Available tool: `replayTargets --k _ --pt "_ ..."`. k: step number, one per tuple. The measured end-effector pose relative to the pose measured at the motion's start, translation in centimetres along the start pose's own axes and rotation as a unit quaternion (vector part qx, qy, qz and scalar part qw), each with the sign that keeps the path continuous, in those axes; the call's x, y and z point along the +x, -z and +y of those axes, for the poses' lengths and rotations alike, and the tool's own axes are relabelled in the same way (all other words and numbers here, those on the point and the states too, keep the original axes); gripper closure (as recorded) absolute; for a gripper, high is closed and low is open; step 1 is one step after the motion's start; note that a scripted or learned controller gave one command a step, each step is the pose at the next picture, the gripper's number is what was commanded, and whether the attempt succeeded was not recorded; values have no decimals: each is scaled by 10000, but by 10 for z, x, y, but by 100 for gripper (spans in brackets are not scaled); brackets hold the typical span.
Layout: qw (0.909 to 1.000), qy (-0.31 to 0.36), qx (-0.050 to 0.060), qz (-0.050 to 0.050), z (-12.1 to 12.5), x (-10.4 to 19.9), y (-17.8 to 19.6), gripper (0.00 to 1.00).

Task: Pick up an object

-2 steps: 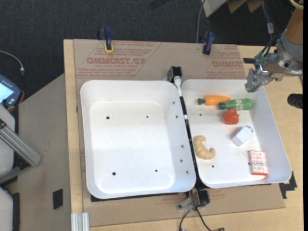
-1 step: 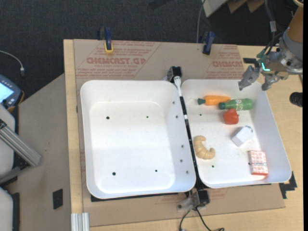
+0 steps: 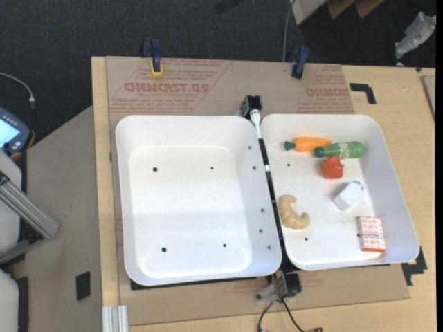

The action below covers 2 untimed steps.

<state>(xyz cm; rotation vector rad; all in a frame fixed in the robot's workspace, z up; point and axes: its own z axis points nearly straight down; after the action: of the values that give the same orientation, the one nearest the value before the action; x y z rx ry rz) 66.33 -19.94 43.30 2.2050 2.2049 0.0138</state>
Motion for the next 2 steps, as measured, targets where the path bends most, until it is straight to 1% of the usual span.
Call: replayTargets --k 1,2 --pt "10000 8 78 25 -1 3 0 100" --pt "9998 27 190 79 -2 69 -171 100"
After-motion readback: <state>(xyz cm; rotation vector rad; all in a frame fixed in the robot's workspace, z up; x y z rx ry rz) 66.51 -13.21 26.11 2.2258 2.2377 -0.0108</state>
